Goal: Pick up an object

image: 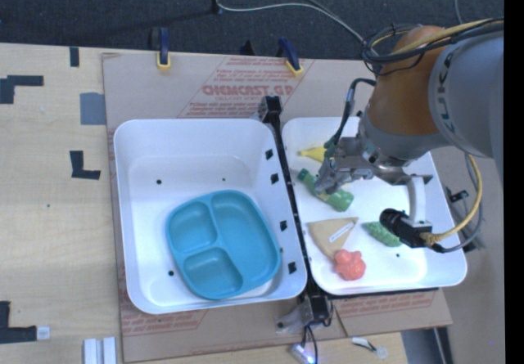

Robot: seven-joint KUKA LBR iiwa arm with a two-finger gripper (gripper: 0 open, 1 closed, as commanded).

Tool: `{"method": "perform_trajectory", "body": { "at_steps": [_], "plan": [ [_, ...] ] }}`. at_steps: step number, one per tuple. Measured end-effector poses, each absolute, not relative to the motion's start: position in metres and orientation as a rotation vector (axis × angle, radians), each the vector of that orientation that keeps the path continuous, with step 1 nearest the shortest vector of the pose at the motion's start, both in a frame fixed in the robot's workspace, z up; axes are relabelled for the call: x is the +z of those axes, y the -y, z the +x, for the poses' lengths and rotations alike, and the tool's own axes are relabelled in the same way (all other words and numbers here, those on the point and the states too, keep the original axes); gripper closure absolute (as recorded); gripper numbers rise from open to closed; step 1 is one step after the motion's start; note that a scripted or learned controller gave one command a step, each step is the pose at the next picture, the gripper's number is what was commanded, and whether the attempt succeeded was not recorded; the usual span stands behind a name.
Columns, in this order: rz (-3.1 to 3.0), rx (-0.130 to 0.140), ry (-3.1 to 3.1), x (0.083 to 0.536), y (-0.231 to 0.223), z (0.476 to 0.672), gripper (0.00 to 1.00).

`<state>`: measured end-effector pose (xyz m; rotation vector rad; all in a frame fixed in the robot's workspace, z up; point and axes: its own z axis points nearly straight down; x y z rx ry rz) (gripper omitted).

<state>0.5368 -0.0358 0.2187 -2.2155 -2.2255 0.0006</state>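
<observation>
My gripper (332, 177) hung low over the right bin (442, 272), near its upper left part, with my grey arm and its orange band reaching in from the right above it. I could not tell what state the gripper was in, because my wrist housing covered most of it from this angle.

Just beneath and around the gripper lay a green toy piece (337, 201), long and lumpy, slanting down toward the right; its upper end (305, 177) showed on the gripper's left side (whether that was 1 item or 2 I could not tell). A yellow piece (312, 154) lay just above the gripper, toward the bin's back wall. Whether the gripper touched any of these was hidden.

Lower in the same bin sat a tan wedge-shaped slice (332, 234), and just below it, touching or nearly so, a pink-red lumpy toy (350, 264). To the right of the wedge lay a small green ridged piece (380, 232), beside a black cylindrical fitting (399, 226) on my wrist with a yellow cable.

The left bin (139, 150) held a blue divided plate (221, 244) with 3 compartments, resting toward the bin's lower front. Both bins stood on a cardboard sheet (229, 88) clipped at its back edge by 2 clamps.
</observation>
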Motion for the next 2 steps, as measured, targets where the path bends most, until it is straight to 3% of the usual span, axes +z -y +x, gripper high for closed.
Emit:
{"method": "perform_trajectory", "body": {
  "at_steps": [2],
  "plan": [
    [-2.216,0.001,2.225,0.215,-0.063,0.507,1.0]
  ]
}}
